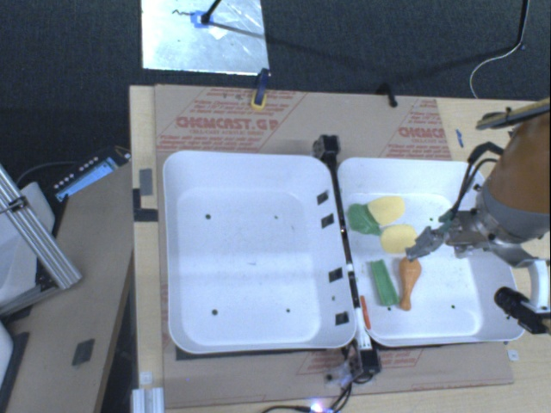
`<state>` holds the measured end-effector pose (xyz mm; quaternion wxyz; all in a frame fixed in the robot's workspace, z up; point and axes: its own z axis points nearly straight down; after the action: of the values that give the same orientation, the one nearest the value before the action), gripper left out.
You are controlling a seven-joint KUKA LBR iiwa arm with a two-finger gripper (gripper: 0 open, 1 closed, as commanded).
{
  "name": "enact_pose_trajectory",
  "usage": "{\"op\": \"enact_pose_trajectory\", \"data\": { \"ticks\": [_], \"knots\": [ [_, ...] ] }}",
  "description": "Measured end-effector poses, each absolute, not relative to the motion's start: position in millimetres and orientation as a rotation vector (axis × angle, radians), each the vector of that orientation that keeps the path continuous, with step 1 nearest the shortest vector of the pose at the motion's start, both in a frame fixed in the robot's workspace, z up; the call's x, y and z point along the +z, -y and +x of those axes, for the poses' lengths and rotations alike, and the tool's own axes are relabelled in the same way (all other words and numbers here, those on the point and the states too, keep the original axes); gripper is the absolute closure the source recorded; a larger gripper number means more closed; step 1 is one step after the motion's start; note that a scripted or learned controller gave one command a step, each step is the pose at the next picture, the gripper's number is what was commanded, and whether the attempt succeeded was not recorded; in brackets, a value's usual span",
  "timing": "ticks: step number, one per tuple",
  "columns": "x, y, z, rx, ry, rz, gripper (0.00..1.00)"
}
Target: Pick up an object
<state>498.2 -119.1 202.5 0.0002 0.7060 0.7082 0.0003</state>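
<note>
A yellow piece lies in the right bin, beside an orange drumstick, green strip and green leaf. The pincer hovers at its edge; whether it is apart or together, I cannot tell. Approach step: next, descend and clamp.

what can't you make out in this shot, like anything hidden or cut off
- Gripper, camera view: too small and blurred to judge its state or whether it touches the yellow piece.
- Arm: cut off by the right edge.
- Right bin: its right side is hidden under the arm.
- Small orange item by the divider: too small to identify.
- Green lump: too blurred to identify.
</note>
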Motion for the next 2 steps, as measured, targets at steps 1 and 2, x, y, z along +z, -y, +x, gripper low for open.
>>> {"op": "enact_pose_trajectory", "data": {
  "ticks": [1, 2],
  "knots": [
    [80, 128, 486.1, 0.002, -2.221, 2.225, 0.0],
    [97, 128, 489.4, 0.009, -2.221, 2.216, 1.0]
  ]
}}
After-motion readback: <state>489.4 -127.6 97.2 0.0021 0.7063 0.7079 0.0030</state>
